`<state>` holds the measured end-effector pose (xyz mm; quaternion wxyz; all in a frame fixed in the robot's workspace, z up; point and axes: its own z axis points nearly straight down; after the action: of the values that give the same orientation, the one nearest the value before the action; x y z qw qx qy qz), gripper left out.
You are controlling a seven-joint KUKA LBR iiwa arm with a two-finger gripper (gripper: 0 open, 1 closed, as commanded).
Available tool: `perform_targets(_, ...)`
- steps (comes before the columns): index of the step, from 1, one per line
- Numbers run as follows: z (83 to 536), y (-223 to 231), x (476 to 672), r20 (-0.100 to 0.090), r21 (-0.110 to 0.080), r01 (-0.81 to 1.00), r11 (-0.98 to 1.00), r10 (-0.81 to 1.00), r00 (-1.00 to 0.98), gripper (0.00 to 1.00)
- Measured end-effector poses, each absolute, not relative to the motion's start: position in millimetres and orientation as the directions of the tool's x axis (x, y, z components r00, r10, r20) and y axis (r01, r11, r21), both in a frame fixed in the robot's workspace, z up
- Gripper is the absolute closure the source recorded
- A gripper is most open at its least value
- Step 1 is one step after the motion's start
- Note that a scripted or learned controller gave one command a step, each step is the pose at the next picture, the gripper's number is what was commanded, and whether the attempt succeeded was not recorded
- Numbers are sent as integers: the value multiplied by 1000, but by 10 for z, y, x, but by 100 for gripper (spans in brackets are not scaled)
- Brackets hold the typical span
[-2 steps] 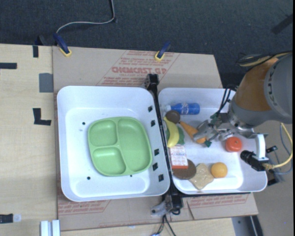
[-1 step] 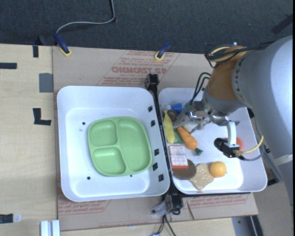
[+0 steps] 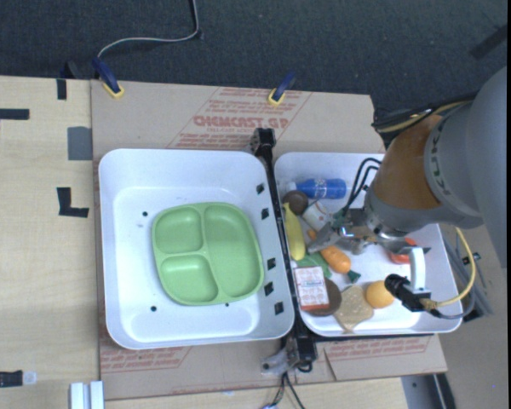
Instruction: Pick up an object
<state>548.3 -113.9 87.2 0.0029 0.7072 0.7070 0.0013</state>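
two white bins side by side on cardboard. left bin (image 3: 119,228): one green tray (image 3: 208,252) with three compartments. right bin (image 3: 439,313): one blue bottle (image 3: 321,188) at the far side, one banana (image 3: 295,233) along the left wall, one carrot (image 3: 335,259) mid-bin, one orange ball (image 3: 377,294) near the front, one small carton (image 3: 308,285), one tan lump (image 3: 353,308). one gripper (image 3: 336,228) low over the right bin, just beside banana and carrot; cannot tell how it is set.
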Motion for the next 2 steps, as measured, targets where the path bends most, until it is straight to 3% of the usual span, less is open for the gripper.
perform_targets(1,873,-1040,5176,-3,9,1000,-1,1000,1,0)
perform_targets(2,974,-1032,5183,-1,9,1000,0,1000,0,100)
